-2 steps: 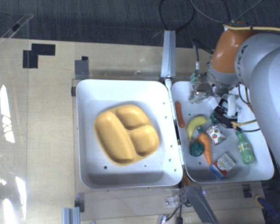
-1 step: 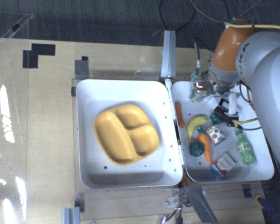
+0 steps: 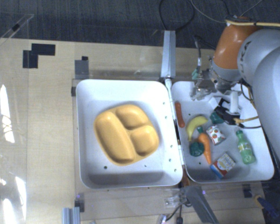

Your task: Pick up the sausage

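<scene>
Fingers (image 3: pixel 203 91) sit over the right bin's (image 3: pixel 266 171) far edge; can't tell if they're open or closed. Sausage (image 3: pixel 179 114) lies below-left of them, near, untouched, beside the banana (image 3: pixel 196 124).

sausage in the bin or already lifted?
In the bin. The sausage lies flat on the right bin's floor along its left wall, apart from the hand.

The thin reddish-orange sausage (image 3: pixel 179 114) lies lengthwise along the right bin's (image 3: pixel 266 171) left wall.
</scene>
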Motion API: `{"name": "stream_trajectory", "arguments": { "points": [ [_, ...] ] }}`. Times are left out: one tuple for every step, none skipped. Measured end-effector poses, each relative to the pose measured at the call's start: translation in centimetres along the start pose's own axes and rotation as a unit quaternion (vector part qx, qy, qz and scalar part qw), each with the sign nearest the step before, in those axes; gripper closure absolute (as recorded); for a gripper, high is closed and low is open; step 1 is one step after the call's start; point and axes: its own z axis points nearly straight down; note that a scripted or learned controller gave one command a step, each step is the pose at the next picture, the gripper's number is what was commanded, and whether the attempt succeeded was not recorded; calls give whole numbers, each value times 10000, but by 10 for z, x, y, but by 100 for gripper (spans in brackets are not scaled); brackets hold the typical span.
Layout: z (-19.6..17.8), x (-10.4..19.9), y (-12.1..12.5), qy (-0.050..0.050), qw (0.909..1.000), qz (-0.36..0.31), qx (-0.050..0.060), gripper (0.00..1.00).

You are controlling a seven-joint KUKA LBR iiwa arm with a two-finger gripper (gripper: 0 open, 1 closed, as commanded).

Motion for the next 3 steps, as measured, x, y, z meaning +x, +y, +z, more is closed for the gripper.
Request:
{"name": "stream_trajectory", "arguments": {
  "points": [
    [-9,0,2,-1,10000,-9,-14,100],
    [-17,0,3,-1,10000,-18,-28,100],
    [24,-7,-34,9,9824,-1868,22,100]
  ]
}}
